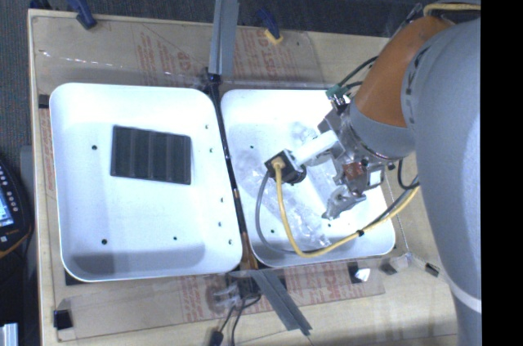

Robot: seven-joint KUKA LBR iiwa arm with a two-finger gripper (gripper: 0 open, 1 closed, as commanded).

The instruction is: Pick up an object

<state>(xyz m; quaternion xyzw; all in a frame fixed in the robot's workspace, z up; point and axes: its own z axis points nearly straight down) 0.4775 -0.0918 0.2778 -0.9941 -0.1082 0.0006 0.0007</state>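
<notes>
Two bins sit side by side on the surface (122, 58). The left bin (73, 246) holds a ridged rectangular pad (151, 155) lying flat toward its rear left. In the right bin (245, 115), crumpled clear plastic objects (302, 222) lie scattered. The arm (409, 83) reaches in from the right, its end effector (339, 205) low over that bin's right half, with cables (286, 213) looping across the bin floor.

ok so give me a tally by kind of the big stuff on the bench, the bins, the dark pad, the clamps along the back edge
Shallow white plastic bins: 2 (left bin, right bin)
Dark ribbed rectangular pad in the left bin: 1
Blue clamps on the bench's back edge: 2 ()
Total: 5
</notes>
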